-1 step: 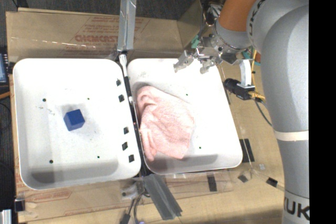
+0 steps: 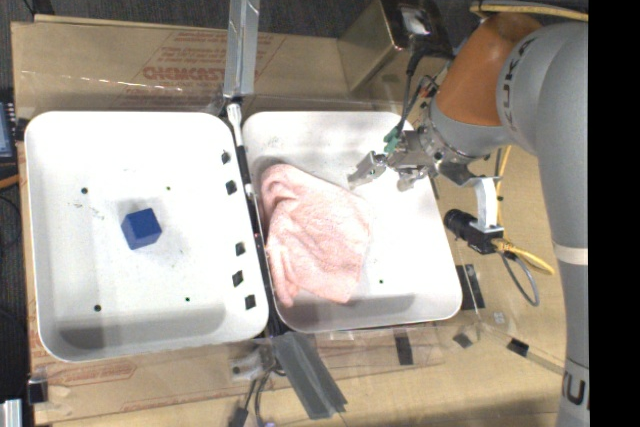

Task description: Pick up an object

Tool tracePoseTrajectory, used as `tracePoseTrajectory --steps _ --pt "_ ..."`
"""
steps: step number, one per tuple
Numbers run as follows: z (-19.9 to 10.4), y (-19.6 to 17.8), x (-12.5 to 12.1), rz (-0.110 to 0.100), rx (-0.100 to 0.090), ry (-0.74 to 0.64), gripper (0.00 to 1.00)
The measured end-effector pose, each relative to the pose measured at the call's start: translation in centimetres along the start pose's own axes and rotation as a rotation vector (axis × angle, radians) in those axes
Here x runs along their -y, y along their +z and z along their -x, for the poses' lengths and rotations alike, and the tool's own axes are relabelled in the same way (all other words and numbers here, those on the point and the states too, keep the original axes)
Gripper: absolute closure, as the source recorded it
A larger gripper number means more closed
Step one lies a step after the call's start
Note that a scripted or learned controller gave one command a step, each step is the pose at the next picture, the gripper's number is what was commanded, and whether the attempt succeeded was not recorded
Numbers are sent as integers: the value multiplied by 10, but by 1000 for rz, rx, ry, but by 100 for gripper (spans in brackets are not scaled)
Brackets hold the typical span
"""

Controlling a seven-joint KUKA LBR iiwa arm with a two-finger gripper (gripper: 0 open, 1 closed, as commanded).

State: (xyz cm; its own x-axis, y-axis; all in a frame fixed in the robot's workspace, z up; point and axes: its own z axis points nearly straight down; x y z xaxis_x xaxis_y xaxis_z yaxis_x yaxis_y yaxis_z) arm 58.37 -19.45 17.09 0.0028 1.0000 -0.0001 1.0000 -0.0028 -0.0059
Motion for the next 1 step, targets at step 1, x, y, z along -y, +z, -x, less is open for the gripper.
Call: tracePoseTrajectory --steps 1 --pt "4 79 10 3 0 -90 0"
